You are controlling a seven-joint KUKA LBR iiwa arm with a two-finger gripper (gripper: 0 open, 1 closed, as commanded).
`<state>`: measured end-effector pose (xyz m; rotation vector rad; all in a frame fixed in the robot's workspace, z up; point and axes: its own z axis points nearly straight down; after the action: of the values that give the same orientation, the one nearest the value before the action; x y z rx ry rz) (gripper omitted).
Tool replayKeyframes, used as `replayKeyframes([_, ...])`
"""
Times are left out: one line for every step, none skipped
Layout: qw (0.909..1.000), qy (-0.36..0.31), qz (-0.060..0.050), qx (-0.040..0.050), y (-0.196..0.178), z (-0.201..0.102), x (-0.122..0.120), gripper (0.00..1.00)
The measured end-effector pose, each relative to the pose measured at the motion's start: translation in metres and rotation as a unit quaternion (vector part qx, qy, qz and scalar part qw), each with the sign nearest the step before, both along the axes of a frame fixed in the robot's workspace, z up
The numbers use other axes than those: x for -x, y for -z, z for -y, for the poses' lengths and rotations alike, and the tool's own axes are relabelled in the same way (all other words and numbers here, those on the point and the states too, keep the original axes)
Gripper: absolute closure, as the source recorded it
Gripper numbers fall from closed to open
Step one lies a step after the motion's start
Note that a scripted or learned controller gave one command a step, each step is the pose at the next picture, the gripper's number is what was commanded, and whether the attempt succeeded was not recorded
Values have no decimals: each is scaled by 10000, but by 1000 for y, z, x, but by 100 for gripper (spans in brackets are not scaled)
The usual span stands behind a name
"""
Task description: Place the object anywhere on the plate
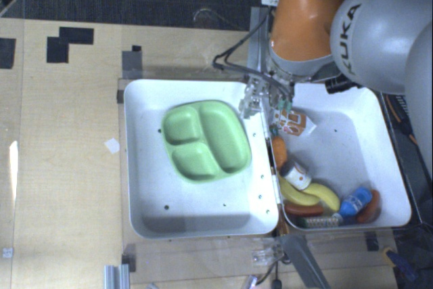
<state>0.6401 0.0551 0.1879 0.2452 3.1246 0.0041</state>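
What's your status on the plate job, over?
Gripper over the divider between bins, fingers unreadable. Green plate in left bin, nothing on it. Banana and other items in right bin.

The pale wooden surface (61, 166) carries two white bins: the left bin (145, 213) lies left of the end effector (260, 101), the right bin (379, 145) to its right.

A green plate (206, 140) lies in the left bin (145, 213). The pincer (265, 99) hangs over the wall between the bins. A banana (311, 194) lies in the right bin (379, 145).
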Motion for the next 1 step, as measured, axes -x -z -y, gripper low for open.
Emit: replayKeyframes([9845, -1755, 28, 14, 0, 18, -14, 100])
